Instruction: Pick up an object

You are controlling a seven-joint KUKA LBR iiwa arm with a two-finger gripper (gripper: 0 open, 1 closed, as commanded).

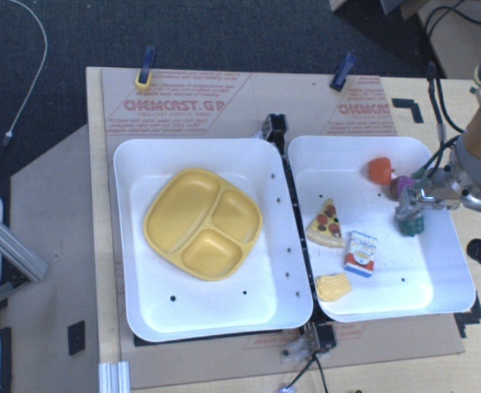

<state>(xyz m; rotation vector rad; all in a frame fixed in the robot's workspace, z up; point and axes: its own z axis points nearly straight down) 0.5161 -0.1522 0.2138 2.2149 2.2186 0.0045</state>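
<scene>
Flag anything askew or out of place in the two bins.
Nothing looks spilled or damaged. The yellow divided plate sits rotated in the left bin, corners off-square to the walls.

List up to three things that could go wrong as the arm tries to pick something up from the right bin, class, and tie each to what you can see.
1. The gripper is low among a crowded cluster: a teal object, a purple object and an orange ball. It may knock one aside or catch two.
2. The cluster lies near the right bin's far rim, so a nudged ball could roll against the wall.
3. The pizza slice and small carton lie flat, so later grasps may slip.
</scene>
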